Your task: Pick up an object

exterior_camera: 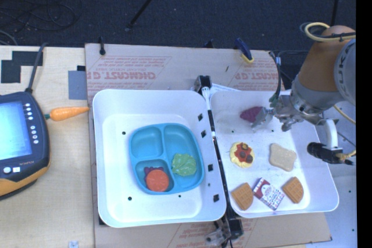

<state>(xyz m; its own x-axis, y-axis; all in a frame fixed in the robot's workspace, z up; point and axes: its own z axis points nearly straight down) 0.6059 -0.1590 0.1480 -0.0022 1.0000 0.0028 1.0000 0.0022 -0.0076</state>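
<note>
White right bin [325, 197] has a purple thing [251, 114] right beside the gripper [273, 116], can't tell its fingers' state, plus pizza [242, 154], toast [282, 157], waffles [243, 196]; left bin's [110, 183] blue tray [139, 145] holds lettuce [184, 165] and tomato [157, 179].

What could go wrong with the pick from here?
1. The gripper sits at the edge of the purple piece in the right bin; an off-centre close would likely nudge it away.
2. The piece lies near the divider, so it may slide against that wall.
</note>
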